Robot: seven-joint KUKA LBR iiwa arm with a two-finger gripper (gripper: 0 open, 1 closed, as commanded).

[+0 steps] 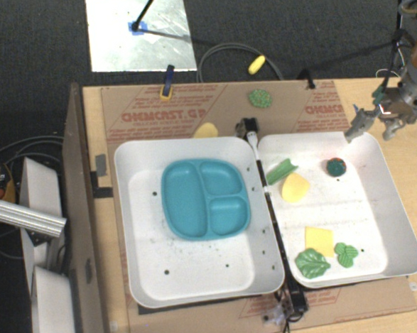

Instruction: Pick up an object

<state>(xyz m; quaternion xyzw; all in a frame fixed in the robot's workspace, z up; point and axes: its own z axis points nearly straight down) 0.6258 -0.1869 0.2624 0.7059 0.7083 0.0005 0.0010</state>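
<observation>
Gripper (375,123) hovering at upper right of frame, above right bin (387,178) rim, fingers spread, pinching nothing; toys lying untouched; pick not yet begun.

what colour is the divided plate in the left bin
Teal blue. The divided plate shows plainly in the camera view, lying in the left bin.

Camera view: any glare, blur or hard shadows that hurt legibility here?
Camera view: glare washes out the reflective sheet on the floor; both white bins are evenly lit with faint shadows; the gripper at the right edge looks soft and blurred; the teal tray is sharp.
</observation>
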